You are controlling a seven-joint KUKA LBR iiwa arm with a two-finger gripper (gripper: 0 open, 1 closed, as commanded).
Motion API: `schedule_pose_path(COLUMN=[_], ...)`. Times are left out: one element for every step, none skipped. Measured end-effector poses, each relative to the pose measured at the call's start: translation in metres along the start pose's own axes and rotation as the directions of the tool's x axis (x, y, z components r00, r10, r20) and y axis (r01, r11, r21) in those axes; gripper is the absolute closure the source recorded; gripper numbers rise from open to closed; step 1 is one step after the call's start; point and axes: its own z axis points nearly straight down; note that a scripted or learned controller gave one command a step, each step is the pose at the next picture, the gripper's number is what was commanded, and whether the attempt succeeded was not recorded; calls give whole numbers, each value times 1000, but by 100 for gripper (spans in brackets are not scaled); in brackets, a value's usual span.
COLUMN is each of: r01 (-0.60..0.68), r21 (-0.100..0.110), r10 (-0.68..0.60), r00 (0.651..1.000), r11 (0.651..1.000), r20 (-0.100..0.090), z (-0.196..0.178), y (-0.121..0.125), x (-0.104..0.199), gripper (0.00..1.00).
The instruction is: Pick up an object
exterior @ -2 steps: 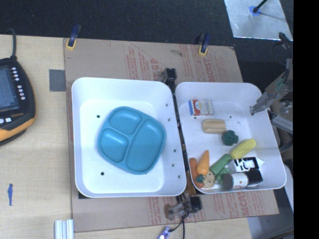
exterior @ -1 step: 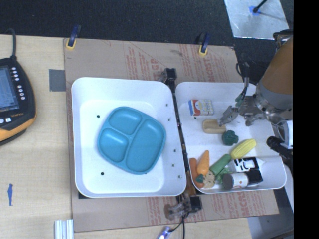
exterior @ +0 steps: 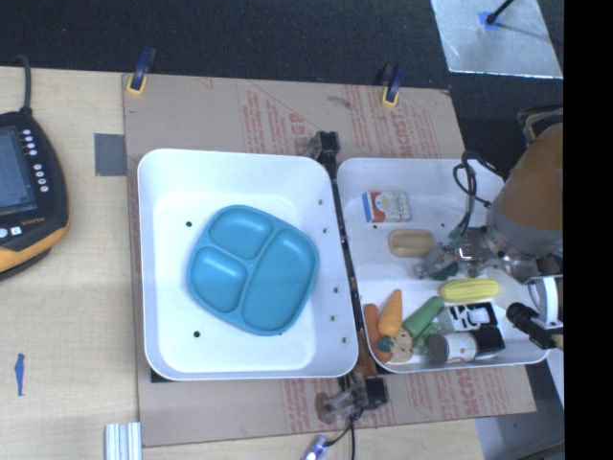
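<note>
You are looking down from one fixed camera set above the desk [exterior: 77, 353], tilted at a slant so the far edge and a strip of dark floor [exterior: 239, 17] sit at the top. It stands far enough back to take in both white bins, the left bin [exterior: 158, 257] and the right bin [exterior: 431, 175], whole, with the arm [exterior: 532, 195] entering from your right.

Grey arm [exterior: 522, 223], orange band [exterior: 538, 180], black cable [exterior: 468, 195]
</note>
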Motion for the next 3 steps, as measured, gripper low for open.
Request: schedule_pose_path(r01=[3,1,0], r21=[1,-3,-3], r10=[-3,-1,0], r00=[1000,1000,1000], r11=[1000,1000,1000], r20=[2,0,-1], z=[-11,-85,-135], y=[0,14,-9], x=[-1,65,131], gripper=[100,100,100])
